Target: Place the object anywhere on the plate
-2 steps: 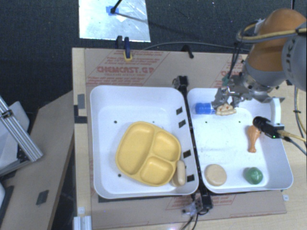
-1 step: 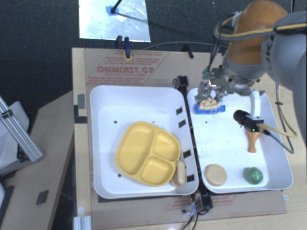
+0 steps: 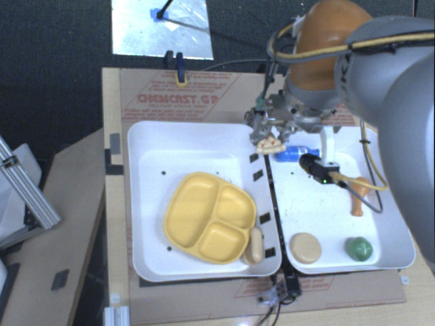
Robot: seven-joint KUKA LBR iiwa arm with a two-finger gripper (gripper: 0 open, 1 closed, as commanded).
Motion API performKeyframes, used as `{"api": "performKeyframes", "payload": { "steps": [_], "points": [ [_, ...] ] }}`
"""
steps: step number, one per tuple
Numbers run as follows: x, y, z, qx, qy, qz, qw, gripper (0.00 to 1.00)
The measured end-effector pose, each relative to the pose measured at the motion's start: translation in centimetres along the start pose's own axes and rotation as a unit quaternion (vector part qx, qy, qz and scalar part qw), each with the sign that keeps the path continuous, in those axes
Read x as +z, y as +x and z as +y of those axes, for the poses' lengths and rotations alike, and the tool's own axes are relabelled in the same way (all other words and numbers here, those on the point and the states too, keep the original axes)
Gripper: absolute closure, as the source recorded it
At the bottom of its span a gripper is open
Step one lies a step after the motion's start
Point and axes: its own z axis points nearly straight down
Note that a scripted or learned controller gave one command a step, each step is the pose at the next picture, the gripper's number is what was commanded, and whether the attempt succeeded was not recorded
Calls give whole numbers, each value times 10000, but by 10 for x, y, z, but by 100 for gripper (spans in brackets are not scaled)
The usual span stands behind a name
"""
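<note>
A yellow divided plate [image 3: 211, 217] lies in the left bin [image 3: 153, 182], towards its front. My gripper [image 3: 267, 136] hangs over the divider between the two bins, at their far end. It is shut on a small tan pizza-slice piece with red dots [image 3: 270, 143], which hangs at the fingertips above the bin edge. The plate is to the front left of the gripper, well apart from it.
A tan bread roll [image 3: 254, 244] rests against the plate's right front rim. The right bin [image 3: 394, 229] holds a blue item [image 3: 292, 154] near the gripper, an orange-tan handled toy [image 3: 358, 197], a round tan biscuit [image 3: 306, 247] and a green lump [image 3: 359, 248].
</note>
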Motion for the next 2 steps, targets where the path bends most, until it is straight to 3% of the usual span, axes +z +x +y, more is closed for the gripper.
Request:
{"api": "performKeyframes", "payload": {
  "steps": [2],
  "points": [
    [-6, 98, 25, -1, -12, 5, 10000, 100]
  ]
}}
